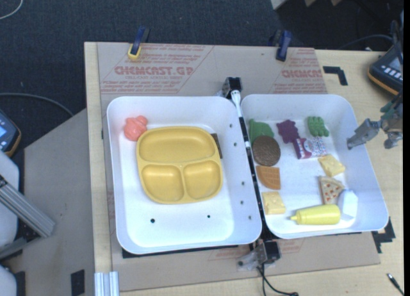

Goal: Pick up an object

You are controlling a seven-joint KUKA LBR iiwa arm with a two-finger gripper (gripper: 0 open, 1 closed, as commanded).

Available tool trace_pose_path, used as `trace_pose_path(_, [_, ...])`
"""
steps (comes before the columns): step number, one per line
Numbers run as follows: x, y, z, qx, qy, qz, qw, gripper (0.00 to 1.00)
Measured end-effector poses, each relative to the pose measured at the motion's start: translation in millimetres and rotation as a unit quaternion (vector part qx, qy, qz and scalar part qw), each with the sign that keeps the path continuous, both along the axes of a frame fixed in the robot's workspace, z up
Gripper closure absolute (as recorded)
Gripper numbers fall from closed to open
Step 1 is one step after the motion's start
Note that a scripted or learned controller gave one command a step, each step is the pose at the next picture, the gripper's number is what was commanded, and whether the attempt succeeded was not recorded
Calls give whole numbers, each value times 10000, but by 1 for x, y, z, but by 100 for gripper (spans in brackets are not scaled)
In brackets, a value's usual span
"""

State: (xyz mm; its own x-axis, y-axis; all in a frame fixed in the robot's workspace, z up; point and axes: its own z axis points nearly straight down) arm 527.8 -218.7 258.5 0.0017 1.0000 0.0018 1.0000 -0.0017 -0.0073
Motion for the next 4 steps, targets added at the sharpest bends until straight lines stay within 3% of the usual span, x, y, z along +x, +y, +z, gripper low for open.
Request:
trace_pose_path(1, [2, 0, 4, -12, -39, 10, 10000, 0])
trace_pose_path(4, [11, 9, -153, 10, 1, 9, 10000, 0])
